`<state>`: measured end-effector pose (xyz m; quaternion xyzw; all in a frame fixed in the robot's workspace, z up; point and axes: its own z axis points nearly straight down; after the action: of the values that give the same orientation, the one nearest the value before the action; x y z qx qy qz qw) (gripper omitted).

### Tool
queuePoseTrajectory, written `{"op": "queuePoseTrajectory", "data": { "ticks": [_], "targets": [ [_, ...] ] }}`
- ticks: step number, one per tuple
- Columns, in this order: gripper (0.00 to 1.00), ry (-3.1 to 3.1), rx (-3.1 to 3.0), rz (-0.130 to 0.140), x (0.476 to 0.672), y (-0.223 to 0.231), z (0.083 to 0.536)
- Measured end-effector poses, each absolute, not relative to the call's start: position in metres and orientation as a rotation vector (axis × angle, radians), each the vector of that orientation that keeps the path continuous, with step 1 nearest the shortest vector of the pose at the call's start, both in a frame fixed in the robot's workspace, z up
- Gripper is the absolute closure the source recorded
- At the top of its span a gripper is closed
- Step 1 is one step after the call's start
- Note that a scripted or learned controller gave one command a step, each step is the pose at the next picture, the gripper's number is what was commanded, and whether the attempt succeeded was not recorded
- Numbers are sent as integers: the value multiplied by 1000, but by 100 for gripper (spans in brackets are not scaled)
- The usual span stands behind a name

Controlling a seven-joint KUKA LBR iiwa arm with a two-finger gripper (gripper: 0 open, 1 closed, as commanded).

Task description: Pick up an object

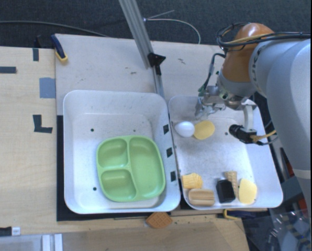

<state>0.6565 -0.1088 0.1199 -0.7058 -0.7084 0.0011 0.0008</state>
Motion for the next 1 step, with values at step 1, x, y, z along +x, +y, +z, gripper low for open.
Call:
{"op": "queuePoseTrajectory", "data": {
  "ticks": [1],
  "targets": [
    [100,-2225,-2222,-3,658,-115,165]
  ]
}}
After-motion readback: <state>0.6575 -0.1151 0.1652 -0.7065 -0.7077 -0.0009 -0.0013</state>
